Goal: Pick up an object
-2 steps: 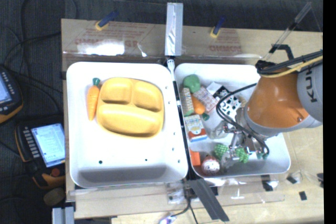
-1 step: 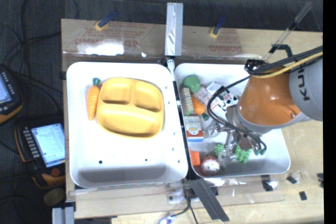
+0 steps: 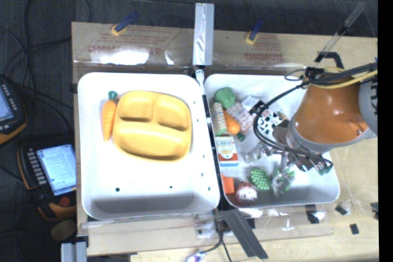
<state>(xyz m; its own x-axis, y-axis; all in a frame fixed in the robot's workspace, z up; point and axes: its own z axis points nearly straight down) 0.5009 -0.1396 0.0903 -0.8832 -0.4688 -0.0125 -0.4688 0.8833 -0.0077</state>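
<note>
Reaches in from right edge, grey arm (image 3: 368,101) ending in orange band (image 3: 328,113) above wrist. Points steeply down, black cables looping around wrist. Hangs low, gripper (image 3: 285,172) beneath band, finger state unclear under own bulk.

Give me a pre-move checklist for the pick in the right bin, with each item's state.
1. Hand is over the right bin: ok.
2. Hand is low among the small objects near the bin's front: ok.
3. An object is seen between the fingers: cannot tell.
4. Green dotted ball lies just beside the hand: ok.
5. Yellow tray and carrot sit apart in the left bin: ok.
</note>
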